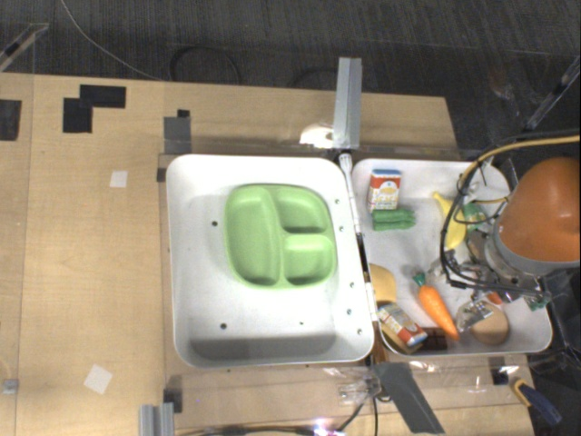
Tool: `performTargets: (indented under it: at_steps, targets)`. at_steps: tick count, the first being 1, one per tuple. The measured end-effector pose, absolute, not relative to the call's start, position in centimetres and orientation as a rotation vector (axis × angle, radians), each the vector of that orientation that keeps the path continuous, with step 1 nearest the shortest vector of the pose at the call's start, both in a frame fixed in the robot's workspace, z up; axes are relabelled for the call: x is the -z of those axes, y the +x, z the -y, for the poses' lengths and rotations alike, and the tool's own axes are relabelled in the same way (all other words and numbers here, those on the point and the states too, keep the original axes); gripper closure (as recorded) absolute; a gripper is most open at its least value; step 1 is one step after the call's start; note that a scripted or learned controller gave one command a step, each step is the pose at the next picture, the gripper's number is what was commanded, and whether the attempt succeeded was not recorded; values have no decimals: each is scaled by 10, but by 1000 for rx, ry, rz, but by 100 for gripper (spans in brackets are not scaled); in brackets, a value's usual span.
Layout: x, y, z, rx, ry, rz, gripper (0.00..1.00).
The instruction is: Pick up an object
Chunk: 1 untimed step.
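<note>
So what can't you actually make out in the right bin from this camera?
- Gripper: the arm's orange band and cables cover it, so its state is unreadable.
- Banana: partly behind cables.
- Brown item under the wrist: mostly covered, identity unclear.
- Small can and carton: labels too small to read.
- Right bin: its right side sits under the arm.

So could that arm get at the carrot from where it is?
Probably yes. The carrot lies uncovered in the right bin, just left of the gripper, though a can sits close beside it.
</note>
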<state>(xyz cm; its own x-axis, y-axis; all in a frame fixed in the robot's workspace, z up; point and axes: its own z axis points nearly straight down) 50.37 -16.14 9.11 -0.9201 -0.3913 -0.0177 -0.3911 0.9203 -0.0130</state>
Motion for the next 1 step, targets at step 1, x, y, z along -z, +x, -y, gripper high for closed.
performTargets:
  at_steps: [1]
  targets:
    - [-106, 510, 160, 21, -626, -3040, 100]
